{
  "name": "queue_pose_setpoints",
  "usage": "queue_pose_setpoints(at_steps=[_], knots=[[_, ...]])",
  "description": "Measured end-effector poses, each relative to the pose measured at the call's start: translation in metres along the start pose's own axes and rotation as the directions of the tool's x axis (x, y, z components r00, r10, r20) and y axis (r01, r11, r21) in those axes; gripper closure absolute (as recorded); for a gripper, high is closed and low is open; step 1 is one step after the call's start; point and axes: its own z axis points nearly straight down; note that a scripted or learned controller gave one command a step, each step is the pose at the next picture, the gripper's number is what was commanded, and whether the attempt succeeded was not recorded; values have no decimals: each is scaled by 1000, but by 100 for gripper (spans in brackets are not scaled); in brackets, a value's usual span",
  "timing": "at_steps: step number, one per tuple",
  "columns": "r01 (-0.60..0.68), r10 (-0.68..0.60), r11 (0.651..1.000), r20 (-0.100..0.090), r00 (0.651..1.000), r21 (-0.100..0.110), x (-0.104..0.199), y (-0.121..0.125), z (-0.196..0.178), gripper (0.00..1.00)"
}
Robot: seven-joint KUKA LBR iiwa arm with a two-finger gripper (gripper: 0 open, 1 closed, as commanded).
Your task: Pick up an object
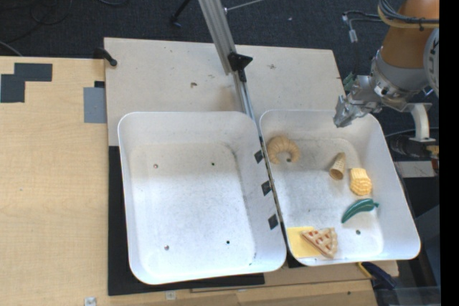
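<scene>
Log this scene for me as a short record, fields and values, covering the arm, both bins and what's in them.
arm: gripper above the right bin's far rim
right bin: croissant, cone, corn, green pepper, waffle slice, yellow card
left bin: bare white floor
held: nothing visible
</scene>
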Motion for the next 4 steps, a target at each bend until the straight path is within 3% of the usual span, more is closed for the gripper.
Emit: queue_pose_setpoints(at_steps=[1,4], knots=[[1,-1,1000,0,1000,-1,-1,1,-41,100],[4,-4,1000,-2,1000,9,145,-29,-26,100]])
